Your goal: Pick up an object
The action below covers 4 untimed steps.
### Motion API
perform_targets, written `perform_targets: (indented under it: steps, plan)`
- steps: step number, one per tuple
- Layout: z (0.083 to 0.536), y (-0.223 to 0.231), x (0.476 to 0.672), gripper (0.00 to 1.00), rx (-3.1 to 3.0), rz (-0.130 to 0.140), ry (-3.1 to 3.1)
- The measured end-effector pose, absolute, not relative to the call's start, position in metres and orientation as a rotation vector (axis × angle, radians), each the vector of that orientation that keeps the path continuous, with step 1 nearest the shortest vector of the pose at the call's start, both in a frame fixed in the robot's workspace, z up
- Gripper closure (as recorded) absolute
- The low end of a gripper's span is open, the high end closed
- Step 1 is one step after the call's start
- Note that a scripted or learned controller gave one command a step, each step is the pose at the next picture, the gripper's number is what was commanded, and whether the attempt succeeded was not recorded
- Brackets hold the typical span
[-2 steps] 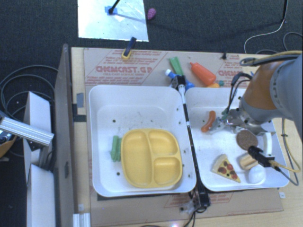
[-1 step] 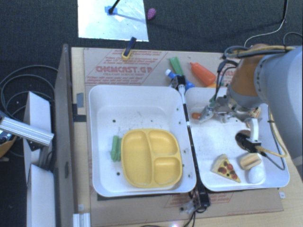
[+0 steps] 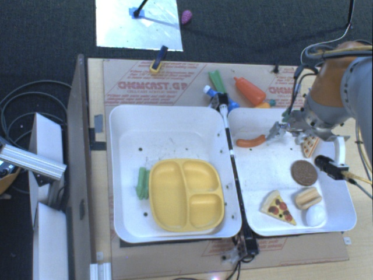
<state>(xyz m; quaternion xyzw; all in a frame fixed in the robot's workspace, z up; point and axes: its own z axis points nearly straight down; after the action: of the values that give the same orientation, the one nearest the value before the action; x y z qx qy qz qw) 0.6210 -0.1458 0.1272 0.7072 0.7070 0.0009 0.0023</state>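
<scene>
End effector [image 3: 278, 130] hangs beside sausage [image 3: 250, 141], near right bin's back rim [image 3: 262, 111].

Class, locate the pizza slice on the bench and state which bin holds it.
The pizza slice lies in the right bin, near its front edge, just left of the small bread roll and the white egg, below the brown round cookie.

Bench [image 3: 175, 77], two white bins [image 3: 125, 156], carrot [image 3: 249, 91] behind

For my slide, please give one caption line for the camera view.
KUKA arm's gripper hovers beside a toy sausage in the right bin; yellow divided tray in the left bin.
</scene>
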Motion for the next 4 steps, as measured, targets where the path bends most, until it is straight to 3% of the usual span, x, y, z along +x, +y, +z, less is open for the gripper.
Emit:
perform_targets:
  steps: [1, 2, 3, 4]
  plan:
    - [0.138, -0.210, 0.619, 0.00, 2.220, 0.002, 2.214]
    - [0.128, -0.205, 0.579, 0.00, 2.222, -0.002, 2.222]
    - [0.087, -0.204, 0.556, 0.00, 2.211, 0.007, 2.214]
    - [0.101, -0.203, 0.560, 1.00, 2.207, 0.017, 2.219]
